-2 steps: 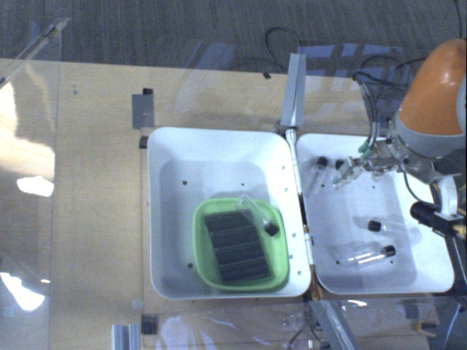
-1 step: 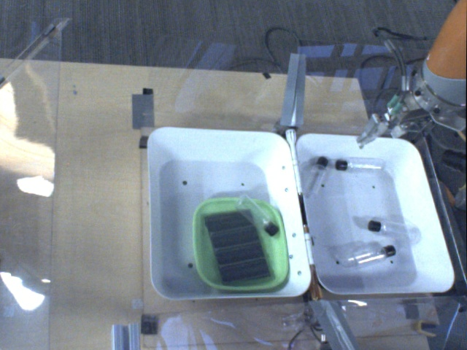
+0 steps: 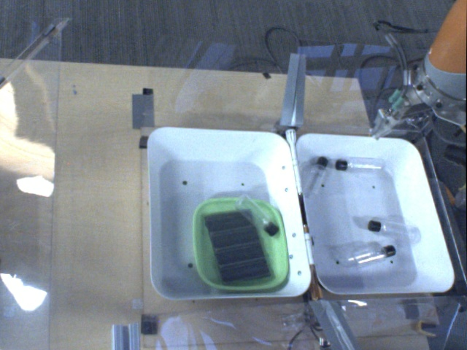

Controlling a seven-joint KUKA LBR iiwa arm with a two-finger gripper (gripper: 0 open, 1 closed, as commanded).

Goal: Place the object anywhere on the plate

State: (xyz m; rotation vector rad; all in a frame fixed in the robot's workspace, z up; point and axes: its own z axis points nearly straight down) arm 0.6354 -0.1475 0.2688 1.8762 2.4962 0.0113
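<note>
a: where is the gripper [image 3: 383, 122]?
b: at the far rim of the right bin [image 3: 430, 195], up in the view's right corner; whether its jaws are apart or together, i cannot tell.
a: and the tubes?
b: one clear tube [image 3: 257, 217] with a black cap lies on the green plate [image 3: 201, 232] in the left bin [image 3: 168, 195], beside a dark ridged block [image 3: 235, 246]. several more tubes [image 3: 372, 254] lie in the right bin.

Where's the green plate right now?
The green plate sits in the left bin, toward its front edge and right of centre, near the divider between the bins. A dark ridged block lies on it.
</note>
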